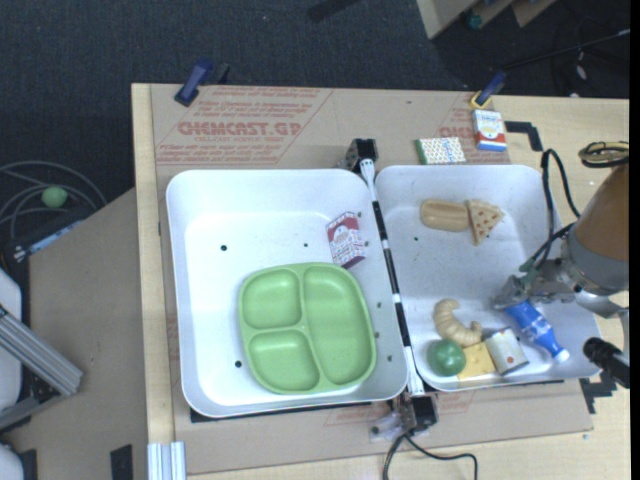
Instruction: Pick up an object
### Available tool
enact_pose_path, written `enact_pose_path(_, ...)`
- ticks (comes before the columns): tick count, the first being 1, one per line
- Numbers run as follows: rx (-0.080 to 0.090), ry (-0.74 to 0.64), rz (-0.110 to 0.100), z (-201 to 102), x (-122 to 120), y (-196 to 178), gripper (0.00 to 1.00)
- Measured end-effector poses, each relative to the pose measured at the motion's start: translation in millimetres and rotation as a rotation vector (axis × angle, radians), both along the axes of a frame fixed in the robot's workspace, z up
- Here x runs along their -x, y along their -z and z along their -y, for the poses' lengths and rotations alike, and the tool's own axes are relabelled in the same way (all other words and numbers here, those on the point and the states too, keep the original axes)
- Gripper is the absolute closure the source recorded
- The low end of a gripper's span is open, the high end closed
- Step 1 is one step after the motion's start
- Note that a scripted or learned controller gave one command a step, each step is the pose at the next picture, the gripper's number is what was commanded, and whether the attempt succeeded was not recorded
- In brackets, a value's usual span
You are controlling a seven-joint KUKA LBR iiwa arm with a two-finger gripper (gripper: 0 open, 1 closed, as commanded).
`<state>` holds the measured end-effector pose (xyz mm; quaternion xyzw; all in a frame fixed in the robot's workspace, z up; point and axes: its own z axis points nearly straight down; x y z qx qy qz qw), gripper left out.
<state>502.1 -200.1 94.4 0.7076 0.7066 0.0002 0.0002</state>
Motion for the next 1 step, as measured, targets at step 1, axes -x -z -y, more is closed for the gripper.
enact_pose_path(1, -0.002, -0.005, 0.002, -92.3, -42.0, -31.1, 1.00)
